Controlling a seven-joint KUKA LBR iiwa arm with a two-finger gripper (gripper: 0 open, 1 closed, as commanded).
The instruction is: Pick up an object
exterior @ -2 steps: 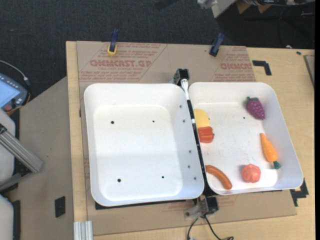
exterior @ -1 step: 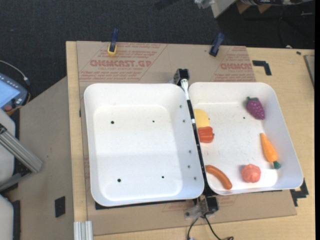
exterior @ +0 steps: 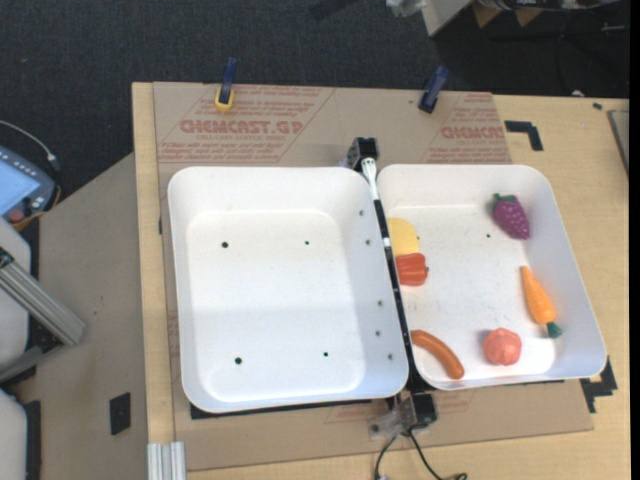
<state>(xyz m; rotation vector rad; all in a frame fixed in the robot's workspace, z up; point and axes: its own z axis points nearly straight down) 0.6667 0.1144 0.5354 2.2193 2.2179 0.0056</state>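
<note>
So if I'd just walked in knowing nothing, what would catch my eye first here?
Probably the bright toy food scattered in the right bin: purple grapes near its far corner, a carrot along its right side, and a sausage beside a red tomato at the near edge. Next to it sits the plain white left bin.

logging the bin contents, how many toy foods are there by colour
purple: 1, the grapes
yellow: 1, the yellow piece
red: 2, the red block and the round red fruit
orange: 2, the carrot and the sausage
total: 6, all in the right bin
</note>
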